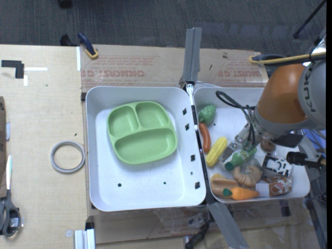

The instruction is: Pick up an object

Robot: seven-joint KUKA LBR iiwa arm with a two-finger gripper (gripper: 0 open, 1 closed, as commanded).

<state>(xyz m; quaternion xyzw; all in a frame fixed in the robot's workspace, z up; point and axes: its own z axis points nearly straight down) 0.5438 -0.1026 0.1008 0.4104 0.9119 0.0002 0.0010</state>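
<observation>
Arm enters from the right; orange band sits over the right bin (303, 188). Pincer (243, 148) is low in the middle of that bin, among the toy foods. Whether it is spread, pressed together or pinching anything: cannot tell, the wrist and clutter hide that.

Green bottle-like item (239, 157) lies directly beneath the pincer tip, touching or nearly so; contact not resolvable. Its long axis runs diagonally, from lower left toward upper right.

Corn cob (216, 150) lies just left of the pincer, near the bin's left wall, long axis diagonal, upper end toward the right. Red sausage (205, 137) sits against the left wall, roughly upright in the view. Green pepper (207, 113) at the bin's far left corner. Bread roll (248, 175) just below the pincer; carrot (241, 193) along the near edge, lying crosswise.

Left bin (98, 191) carries a green divided plate (142, 132), centred toward its far half.
</observation>
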